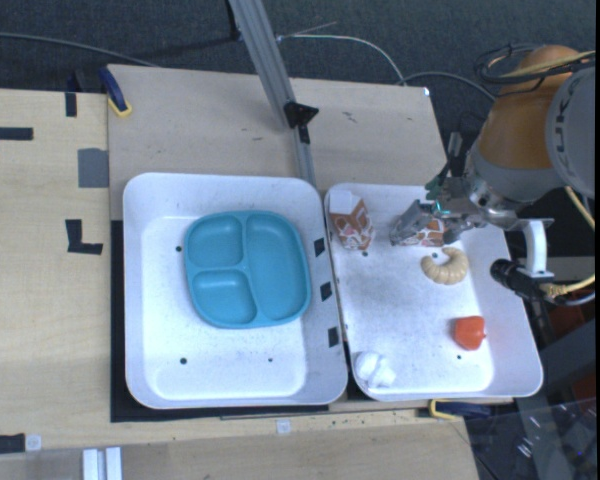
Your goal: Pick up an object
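Looking down at the counter, you've got two white bins side by side. Left bin holds a blue divided plate, flat, roughly centred. Right bin carries the loose items: a brown-and-white patterned carton near its upper left corner, a tan croissant-shaped piece right of centre, a red-orange object below that, and a small white crumpled thing at the lower left corner. Arm comes in from the right; jaws sit low over the upper part of the right bin, just above the croissant piece. Something orange-and-white shows at the tips, but you cannot tell whether they're clenched or released.
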